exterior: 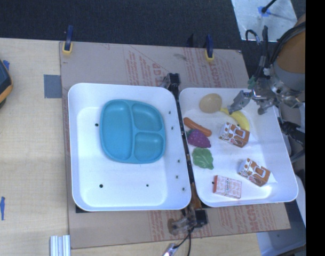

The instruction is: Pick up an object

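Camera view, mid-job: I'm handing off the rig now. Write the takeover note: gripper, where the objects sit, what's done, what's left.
Gripper: low over the right bin's far side, by the banana and the beige ball; nothing seen held.
Also in the right bin: hot dog, purple grapes, green lettuce, three small cartons.
Left bin: blue divided plate.
Done: nothing lifted.
Left: grasp and lift one object.
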You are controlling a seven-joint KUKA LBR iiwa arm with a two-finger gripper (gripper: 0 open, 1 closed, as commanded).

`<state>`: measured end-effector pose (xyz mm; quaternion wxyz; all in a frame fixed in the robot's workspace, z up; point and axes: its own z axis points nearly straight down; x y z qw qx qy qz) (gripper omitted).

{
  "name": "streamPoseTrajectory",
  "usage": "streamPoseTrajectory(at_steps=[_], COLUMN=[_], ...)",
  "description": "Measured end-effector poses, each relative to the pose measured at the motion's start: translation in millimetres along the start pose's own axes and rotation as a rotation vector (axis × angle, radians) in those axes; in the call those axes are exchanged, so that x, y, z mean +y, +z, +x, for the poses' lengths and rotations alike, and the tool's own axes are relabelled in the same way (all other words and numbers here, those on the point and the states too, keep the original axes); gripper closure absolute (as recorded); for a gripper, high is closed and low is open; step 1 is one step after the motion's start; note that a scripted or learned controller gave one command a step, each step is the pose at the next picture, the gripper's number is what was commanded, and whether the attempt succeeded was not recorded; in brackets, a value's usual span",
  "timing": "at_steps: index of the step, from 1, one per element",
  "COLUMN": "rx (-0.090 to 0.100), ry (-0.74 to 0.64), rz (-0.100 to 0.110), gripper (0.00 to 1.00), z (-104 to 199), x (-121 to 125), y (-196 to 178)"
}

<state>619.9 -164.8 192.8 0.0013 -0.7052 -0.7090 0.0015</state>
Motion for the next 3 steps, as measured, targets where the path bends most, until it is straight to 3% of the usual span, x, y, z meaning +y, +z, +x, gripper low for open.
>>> streamPoseTrajectory(at_steps=[1,2,3], rx=[0.000,0.002,0.002], ry=[0.002,0.001,-0.003], rz=[-0.007,-0.002,0.007], gripper=[0.00,0.00,1.00], z=[-25,-6,-7], x=[-8,37,36], y=[98,100,91])
